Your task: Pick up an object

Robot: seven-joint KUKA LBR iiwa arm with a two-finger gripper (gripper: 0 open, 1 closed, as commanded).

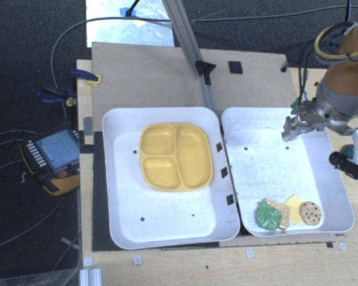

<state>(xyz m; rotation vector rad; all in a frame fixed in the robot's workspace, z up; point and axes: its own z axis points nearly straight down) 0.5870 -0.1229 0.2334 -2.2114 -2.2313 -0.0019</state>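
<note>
Although the claw (293, 128) hangs over the far part of the right bin (322, 159), whether it is released or clenched cannot be told, and nothing shows in it. Candidate objects lie well apart from it, crowded into the bin's near right corner: a green leaf-shaped piece (268, 214), a yellow wedge (294, 207) and a round cookie (311, 213), touching or overlapping. Any descent there risks catching two at once, or nudging one against the bin wall. Left, the yellow divided plate (176, 157) sits alone in the other bin (122, 159).

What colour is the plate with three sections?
Yellow: the plate shows in the camera view, in the left bin.
</note>
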